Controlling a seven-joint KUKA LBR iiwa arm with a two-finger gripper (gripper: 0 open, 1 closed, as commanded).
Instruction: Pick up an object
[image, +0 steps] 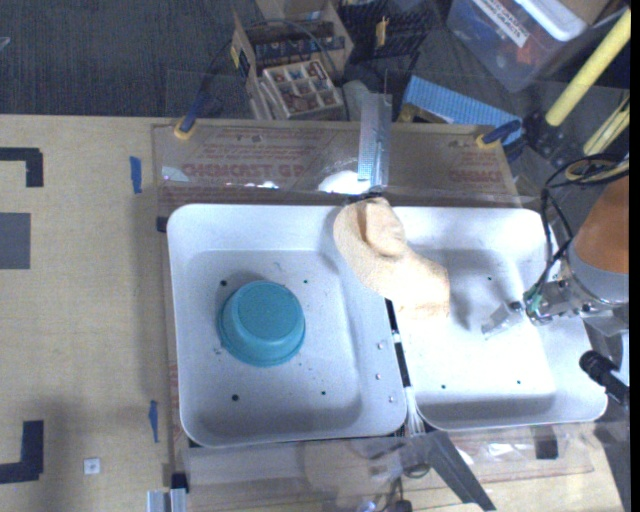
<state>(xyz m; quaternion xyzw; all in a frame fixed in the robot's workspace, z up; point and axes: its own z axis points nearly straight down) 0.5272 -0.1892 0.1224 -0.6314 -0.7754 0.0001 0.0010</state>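
A tan, soft cloth-like object (392, 260) lies draped over the divider between the two bins, its upper end on the rim and its lower end inside the right bin (500, 385). A teal bowl (262, 321) sits upside down in the middle of the left bin (200, 260). My gripper (500, 320) hangs low over the right bin, a short way right of the cloth's lower end and not touching it. Nothing shows in its grasp. The arm (603, 250) comes in from the right edge.
Cardboard sheets and a metal strip (374, 150) lie behind the bins. Boxes and clutter sit further back. The wooden bench (80, 300) stretches to the left with black tape marks.
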